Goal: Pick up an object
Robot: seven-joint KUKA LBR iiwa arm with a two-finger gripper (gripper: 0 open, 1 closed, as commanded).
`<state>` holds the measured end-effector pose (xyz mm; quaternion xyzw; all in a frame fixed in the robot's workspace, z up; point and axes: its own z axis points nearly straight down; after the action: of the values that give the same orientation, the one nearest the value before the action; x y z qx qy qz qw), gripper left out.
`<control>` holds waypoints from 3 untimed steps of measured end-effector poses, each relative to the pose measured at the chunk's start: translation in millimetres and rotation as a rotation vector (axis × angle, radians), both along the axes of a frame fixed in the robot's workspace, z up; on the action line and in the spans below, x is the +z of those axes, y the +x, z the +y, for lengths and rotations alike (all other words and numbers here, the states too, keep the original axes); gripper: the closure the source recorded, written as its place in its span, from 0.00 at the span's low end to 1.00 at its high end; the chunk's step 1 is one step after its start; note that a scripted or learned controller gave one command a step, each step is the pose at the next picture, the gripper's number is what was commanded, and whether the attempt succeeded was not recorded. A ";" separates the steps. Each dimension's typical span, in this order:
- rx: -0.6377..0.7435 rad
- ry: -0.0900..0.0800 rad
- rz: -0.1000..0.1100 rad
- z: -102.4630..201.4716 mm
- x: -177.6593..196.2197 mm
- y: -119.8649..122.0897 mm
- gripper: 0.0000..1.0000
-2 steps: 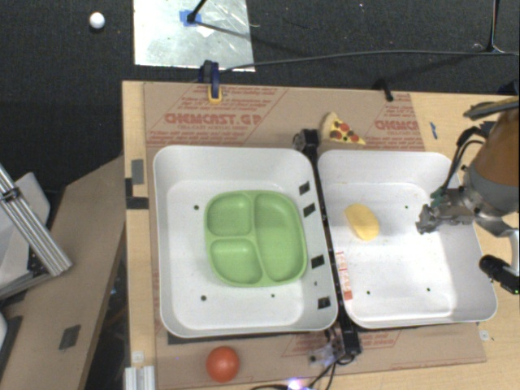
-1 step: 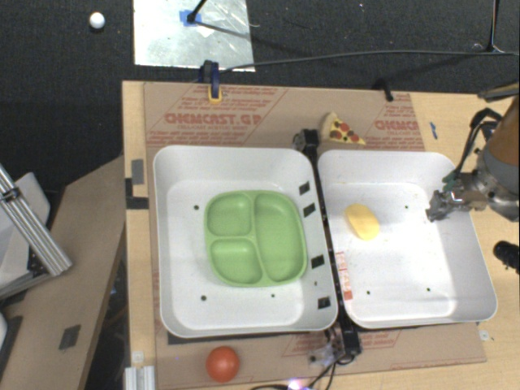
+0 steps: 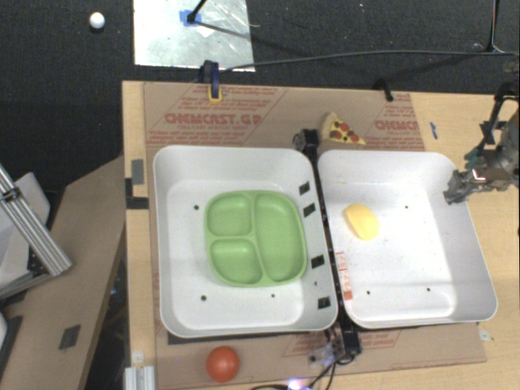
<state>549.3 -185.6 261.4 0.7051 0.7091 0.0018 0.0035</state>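
A small yellow object (image 3: 361, 221) lies in the right bin (image 3: 455, 299), toward its left side. My gripper (image 3: 460, 187) hangs at the right bin's far right rim, well to the right of the yellow object and apart from it. Nothing shows between its fingers. A green divided plate (image 3: 255, 237) sits in the middle of the left bin (image 3: 175, 299).
A pizza-slice toy (image 3: 342, 130) lies on the cardboard behind the bins. A red ball (image 3: 222, 363) rests at the front, below the left bin. A blue clamp (image 3: 210, 78) grips the board's far edge. A metal frame (image 3: 28, 226) stands at the left.
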 end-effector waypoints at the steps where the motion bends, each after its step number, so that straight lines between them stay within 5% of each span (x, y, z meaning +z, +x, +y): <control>1: 0.004 0.004 0.006 52.4 -15.0 0.0 1.00; 3: 0.004 0.004 0.006 162.1 -9.3 1.6 1.00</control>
<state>550.9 -23.5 252.1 0.7036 0.7106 0.0013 0.0000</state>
